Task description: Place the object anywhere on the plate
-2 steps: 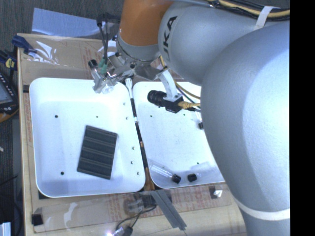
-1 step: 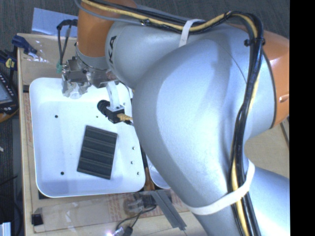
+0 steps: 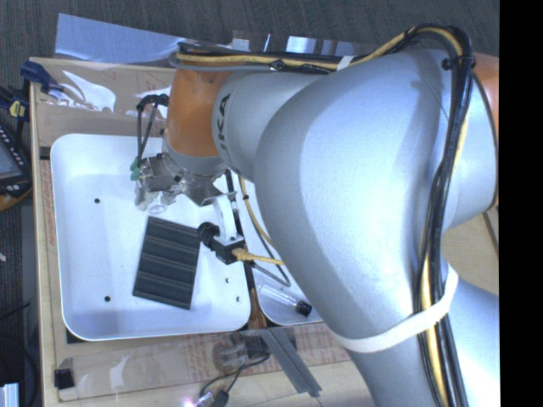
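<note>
At the near edge the worktop (image 3: 127, 367) is pale tan board, with a grey metal bracket (image 3: 288, 359) and a tangle of thin leads (image 3: 229, 354) lying on it.

Just beyond sit the 2 white bins. The left bin (image 3: 76, 227) is shallow, glossy and round-cornered, with a few small dark dots on its floor. A dark ribbed slab (image 3: 170, 263) lies flat in it, slightly tilted, near the middle and well clear of the walls. Of the right bin (image 3: 276, 314) a corner shows under the arm; a small clear tube (image 3: 287, 298) with a black end lies there.

The gripper (image 3: 157, 192) hangs over the left bin, just beyond the slab's far edge and close to the bin floor. Whether it is spread or closed cannot be told, nor whether anything is in it. The grey arm (image 3: 356, 185), with its orange band (image 3: 191, 117) and yellow and black cables (image 3: 254, 257), covers the right half.

Farther back, clear wrapping (image 3: 85, 91) lies on the worktop. Beyond that is dark grey carpet (image 3: 254, 7).
</note>
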`<state>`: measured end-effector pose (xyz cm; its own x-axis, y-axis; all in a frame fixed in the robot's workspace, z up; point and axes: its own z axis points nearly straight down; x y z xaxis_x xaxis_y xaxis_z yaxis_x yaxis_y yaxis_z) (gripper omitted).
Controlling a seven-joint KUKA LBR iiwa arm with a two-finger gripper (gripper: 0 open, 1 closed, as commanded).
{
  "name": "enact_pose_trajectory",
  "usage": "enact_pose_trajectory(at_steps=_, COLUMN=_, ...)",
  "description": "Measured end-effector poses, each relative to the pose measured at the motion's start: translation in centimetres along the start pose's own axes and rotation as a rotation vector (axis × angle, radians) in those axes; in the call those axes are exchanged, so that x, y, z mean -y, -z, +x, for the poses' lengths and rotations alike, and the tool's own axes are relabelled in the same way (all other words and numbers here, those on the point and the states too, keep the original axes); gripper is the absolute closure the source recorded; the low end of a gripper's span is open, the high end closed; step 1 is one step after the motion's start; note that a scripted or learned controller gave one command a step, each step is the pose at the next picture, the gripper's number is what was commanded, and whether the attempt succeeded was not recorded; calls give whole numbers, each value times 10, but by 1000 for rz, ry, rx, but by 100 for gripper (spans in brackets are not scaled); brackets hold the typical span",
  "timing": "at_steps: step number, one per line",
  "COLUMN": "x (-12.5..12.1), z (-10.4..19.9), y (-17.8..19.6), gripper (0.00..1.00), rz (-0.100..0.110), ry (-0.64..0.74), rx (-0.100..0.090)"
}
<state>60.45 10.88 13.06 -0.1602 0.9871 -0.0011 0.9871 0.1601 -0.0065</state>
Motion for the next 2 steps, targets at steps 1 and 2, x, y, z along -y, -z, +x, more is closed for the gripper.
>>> enact_pose_trajectory(at_steps=1, x=22, z=-82, y=61, gripper=100, rz=-5, ry=121, rx=0)
enact_pose_trajectory(at_steps=2, x=-46, z=2, y=85, gripper=100, rz=-4, ry=104, rx=-2)
